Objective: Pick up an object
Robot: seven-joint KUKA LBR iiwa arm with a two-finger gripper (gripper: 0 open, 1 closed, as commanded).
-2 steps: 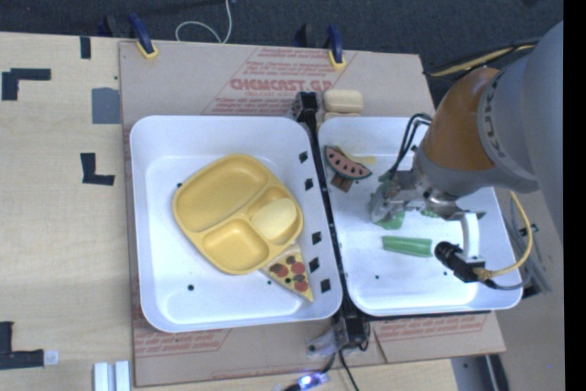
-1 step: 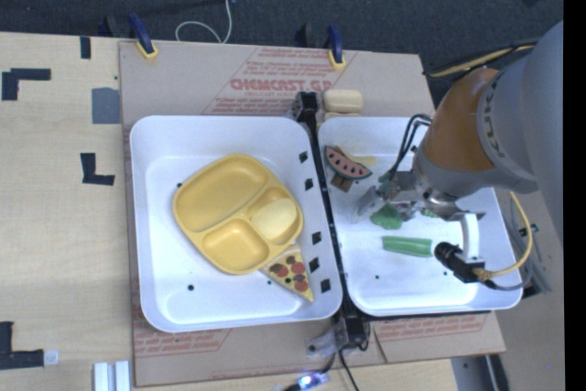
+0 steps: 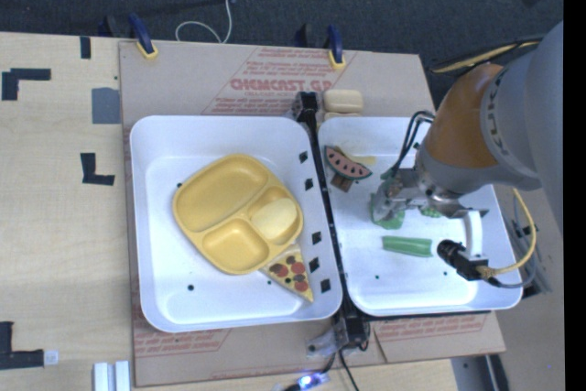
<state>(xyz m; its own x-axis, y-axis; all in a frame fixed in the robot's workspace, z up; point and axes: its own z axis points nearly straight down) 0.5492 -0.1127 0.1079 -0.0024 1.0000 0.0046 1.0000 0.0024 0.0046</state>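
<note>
My gripper [image 3: 388, 200] is low in the right bin [image 3: 430, 293], left of its middle, with the grey arm and its orange band [image 3: 462, 119] coming in from the right. Directly under the gripper lies a small green object [image 3: 387, 216], partly hidden by it and touching or nearly touching it. A longer green piece [image 3: 406, 244] lies just below on the bin floor. A watermelon slice toy [image 3: 346, 167] rests up and to the left, near the divider.
The left bin [image 3: 156, 288] holds a yellow divided plate [image 3: 220, 197] with a pale yellow lump [image 3: 275, 218] in one section, and a pizza slice toy [image 3: 291, 273] beside it. A cream block [image 3: 343, 101] lies on the cardboard behind the bins. A cable [image 3: 485, 270] runs near the right bin's front corner.
</note>
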